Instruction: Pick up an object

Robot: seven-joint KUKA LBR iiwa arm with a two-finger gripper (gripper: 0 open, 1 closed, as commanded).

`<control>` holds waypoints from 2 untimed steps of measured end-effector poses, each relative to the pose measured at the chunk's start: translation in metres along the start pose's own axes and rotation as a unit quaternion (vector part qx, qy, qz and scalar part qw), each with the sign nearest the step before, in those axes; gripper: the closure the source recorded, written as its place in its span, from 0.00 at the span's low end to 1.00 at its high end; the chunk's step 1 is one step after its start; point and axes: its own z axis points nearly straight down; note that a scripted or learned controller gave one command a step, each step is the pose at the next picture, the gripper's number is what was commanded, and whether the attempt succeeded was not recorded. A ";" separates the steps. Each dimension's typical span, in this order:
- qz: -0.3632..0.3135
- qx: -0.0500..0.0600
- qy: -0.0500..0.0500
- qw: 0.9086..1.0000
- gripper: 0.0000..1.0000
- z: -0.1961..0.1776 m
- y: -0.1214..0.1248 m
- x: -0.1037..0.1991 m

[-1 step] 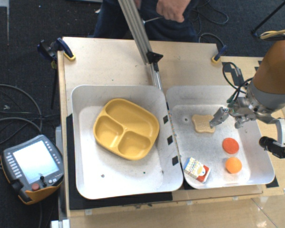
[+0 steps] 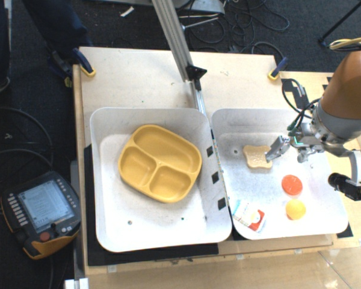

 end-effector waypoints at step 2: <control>0.000 0.003 0.000 1.000 0.00 0.098 0.002 0.004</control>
